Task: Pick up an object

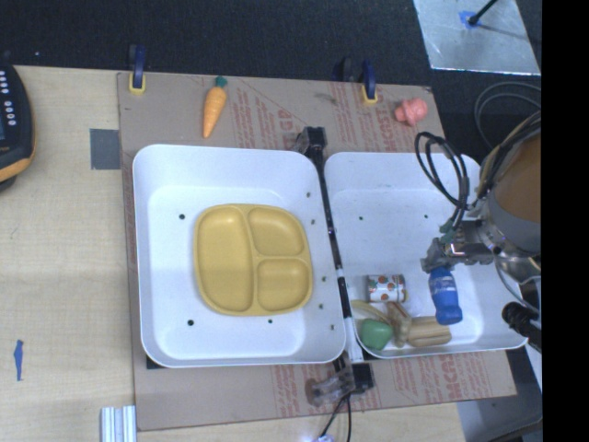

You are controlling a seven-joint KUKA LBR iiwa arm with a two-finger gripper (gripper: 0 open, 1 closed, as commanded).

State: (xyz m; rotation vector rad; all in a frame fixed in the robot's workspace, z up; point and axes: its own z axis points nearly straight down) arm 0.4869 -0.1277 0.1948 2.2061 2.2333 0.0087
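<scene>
where the tool (448,258) meets the blue bottle (445,299), its grip is unclear

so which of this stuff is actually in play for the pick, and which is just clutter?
In play:
- gripper, over the right bin
- blue bottle, right below it
- spotted can
- green piece
- tan wooden pieces

Lying about:
- yellow divided plate in the left bin
- toy carrot and pink toy, outside the bins
</scene>
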